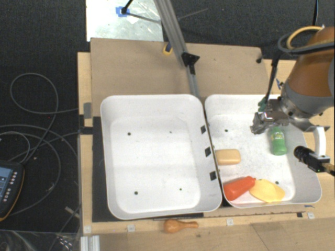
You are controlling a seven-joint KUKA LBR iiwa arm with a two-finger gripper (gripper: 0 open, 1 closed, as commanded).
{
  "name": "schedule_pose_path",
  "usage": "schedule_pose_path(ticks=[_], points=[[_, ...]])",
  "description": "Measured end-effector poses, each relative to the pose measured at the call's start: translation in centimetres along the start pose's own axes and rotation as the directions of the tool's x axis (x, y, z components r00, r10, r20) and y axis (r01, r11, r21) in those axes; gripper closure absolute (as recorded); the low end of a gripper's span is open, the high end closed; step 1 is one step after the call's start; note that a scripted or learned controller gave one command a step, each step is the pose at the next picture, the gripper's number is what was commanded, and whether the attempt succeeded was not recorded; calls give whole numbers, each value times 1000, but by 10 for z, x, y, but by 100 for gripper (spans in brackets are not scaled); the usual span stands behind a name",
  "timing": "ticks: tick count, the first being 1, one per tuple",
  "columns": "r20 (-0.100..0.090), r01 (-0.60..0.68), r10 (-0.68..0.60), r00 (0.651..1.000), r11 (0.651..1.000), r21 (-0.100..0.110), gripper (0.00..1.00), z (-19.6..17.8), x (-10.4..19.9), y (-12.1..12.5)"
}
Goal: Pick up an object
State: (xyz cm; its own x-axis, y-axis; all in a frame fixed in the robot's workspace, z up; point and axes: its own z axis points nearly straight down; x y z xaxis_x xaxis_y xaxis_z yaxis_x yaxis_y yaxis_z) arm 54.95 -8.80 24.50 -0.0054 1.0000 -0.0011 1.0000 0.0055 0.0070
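The gripper (260,124) hangs over the right bin (246,104), and it is too small and blurry to tell how it is set. Nothing can be seen held in it. The green bottle (278,141) lies just beside the gripper, a little toward the front and right, so it looks like the easiest thing to pick. The tan block (228,157) sits farther off, toward the front and left. The red thing (238,187) and the yellow thing (267,191) touch each other well in front of the gripper, by the bin's front wall. To do this step well, the arm should line up right over the middle of one thing, go straight down, then squeeze. The green bottle has a pale label, but no words can be read.
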Motion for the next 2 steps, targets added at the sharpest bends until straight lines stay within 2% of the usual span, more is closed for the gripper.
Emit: schedule_pose_path(ticks=[1, 2], points=[[-3, 5, -5, 1000, 1000, 4, 100, -9, 53, -3], [-4, 5, -5, 1000, 1000, 7, 100, 2, 107, -18]])
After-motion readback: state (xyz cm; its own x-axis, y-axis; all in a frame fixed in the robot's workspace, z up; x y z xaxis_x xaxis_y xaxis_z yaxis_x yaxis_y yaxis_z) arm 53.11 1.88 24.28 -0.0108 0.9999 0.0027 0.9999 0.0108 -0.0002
